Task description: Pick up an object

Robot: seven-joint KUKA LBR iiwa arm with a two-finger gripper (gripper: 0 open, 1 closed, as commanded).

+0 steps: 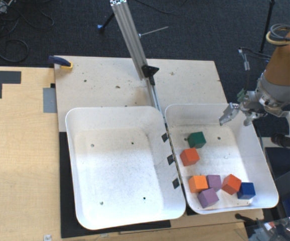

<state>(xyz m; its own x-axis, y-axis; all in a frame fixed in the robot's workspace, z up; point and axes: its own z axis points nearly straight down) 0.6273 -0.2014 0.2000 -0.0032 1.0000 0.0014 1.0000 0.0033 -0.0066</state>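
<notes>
Where bins sit, speckled beige bench (185, 79) (dark carpet (195, 29) behind), cables (9, 14)

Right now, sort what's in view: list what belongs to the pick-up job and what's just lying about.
Belongs to the job:
end effector
green block
red block
orange block
two purple blocks
blue block
right bin

Lying about:
left bin
aluminium bar
blue-and-yellow clamp

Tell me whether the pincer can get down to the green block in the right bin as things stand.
Probably yes. The green block sits apart from the other blocks, with bare bin floor around it, and the pincer hangs over the right bin's far right corner with nothing between them.
</notes>
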